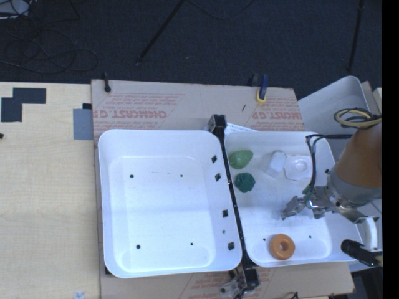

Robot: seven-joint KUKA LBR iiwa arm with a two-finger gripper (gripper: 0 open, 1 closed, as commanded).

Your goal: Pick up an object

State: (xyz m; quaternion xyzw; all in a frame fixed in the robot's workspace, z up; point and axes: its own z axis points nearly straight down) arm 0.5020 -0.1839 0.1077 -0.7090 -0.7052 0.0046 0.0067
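Note:
In the right bin (262, 257) lie a light green lump (240, 159), a dark green lump (244, 182), an orange ring (282, 246) near the front wall, and two pale clear pieces (288, 165) at the back. My gripper (303, 208) hangs low over the right side of this bin, its fingers (290, 210) spread apart with nothing between them. It sits to the right of the green lumps and above-right of the orange ring, touching none of them.
The left bin (109, 167) lies beside it, split off by a black divider (227, 192). Both bins rest on a cardboard sheet (162, 108). The grey and orange arm (361, 167) covers the right bin's right wall. Cables loop near it.

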